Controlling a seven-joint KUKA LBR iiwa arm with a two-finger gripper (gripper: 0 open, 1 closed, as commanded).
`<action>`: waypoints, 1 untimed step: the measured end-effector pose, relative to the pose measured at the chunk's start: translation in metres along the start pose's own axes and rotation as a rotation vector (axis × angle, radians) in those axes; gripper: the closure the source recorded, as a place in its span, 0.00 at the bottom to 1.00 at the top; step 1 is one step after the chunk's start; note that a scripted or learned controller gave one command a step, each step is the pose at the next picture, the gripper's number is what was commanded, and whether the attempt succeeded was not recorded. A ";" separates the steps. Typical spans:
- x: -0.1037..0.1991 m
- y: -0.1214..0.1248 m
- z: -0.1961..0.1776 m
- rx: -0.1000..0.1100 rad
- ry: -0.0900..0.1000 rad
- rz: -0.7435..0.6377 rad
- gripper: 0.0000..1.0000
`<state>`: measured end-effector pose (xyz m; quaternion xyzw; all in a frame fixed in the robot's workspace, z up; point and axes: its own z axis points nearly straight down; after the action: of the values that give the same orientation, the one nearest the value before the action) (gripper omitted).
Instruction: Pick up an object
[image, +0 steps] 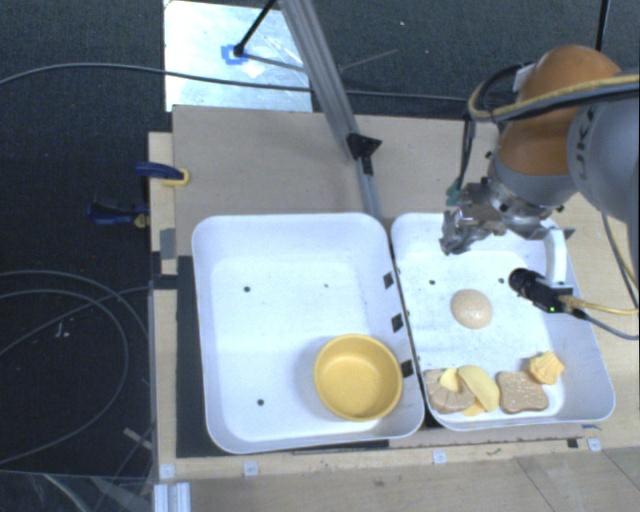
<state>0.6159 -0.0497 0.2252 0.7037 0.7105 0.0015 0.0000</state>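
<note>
A pale round bun-like piece (471, 307) lies in the middle of the right bin (420, 232). Along that bin's front edge sit a round brown cookie-like piece (447, 394), a yellow banana-like piece (478, 387), a slice of toast (522, 392) and a small yellow chunk (546, 367). A yellow bowl (357, 376) stands in the front right of the left bin (250, 240). My gripper (457, 238) hangs over the right bin's back left part, above and to the left of the bun. Nothing shows between its fingers.
A grey tripod pole (330, 90) slants down to the bench behind the bins. A blue and yellow clamp (150, 190) grips the bench's left edge. Cables trail on the dark floor at left. A black cable end (530, 285) hangs beside the wrist.
</note>
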 end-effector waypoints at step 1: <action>0.056 -0.020 0.007 0.003 0.000 -0.001 1.00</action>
<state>0.5957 0.0063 0.2179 0.7033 0.7109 0.0005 -0.0013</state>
